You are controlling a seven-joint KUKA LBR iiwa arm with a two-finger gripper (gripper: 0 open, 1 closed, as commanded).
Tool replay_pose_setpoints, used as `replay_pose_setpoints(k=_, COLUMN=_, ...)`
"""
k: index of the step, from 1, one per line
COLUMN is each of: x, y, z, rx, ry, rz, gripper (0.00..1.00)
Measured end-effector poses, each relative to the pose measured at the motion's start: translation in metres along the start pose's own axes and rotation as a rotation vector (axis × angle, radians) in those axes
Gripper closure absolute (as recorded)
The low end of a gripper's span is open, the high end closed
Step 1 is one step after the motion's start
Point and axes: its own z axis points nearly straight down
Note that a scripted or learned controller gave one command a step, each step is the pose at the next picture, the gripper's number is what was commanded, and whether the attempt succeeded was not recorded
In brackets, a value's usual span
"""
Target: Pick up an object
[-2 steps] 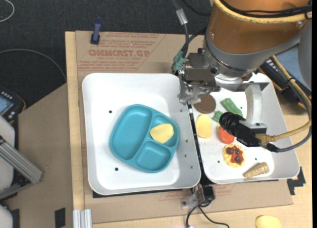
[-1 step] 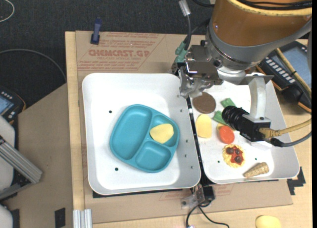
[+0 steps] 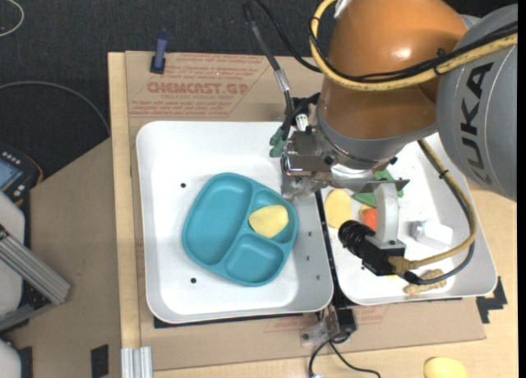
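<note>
- The hand hangs low over the right bin; whether it grips anything cannot be told.
- Left of the hand, in the left bin, a teal tray lies with its long axis slanting from upper left to lower right.
- A yellow piece sits in the tray's compartment nearest the hand.
- Another yellow piece lies just beside the hand.

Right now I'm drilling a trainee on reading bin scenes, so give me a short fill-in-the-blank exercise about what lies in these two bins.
1. The divided plate in the left bin is coloured ____.
2. A pale yellow piece lies in one of the plate's ____.
3. The arm hangs mostly above the ____ bin.

Missing words: blue (teal); compartments; right
</note>
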Motion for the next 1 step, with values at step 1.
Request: replay_pose_setpoints(k=1, x=0.0007, y=0.0016, z=-0.0166, rx=-0.015, ry=0.005, rz=-0.001, gripper=1.00)
